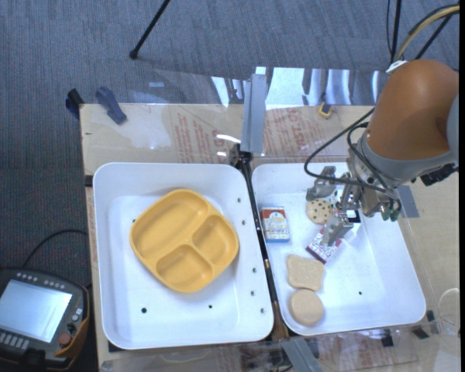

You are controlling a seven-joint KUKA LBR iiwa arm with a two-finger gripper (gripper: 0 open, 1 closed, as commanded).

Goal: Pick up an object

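While the gripper [342, 222] hangs low in the right bin [387, 285] just above a small purple packet [326, 246], its jaw opening cannot be told, and no object appears lifted, so the pick seems undone.

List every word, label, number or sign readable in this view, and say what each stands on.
None can be read.
Small box in the right bin: printed front, too small and blurred to read.
Purple-and-white packet beside the pincer: print too blurred.
Bench top: faint red markings, not legible.
Pendant screen at lower left: lit, no legible text.
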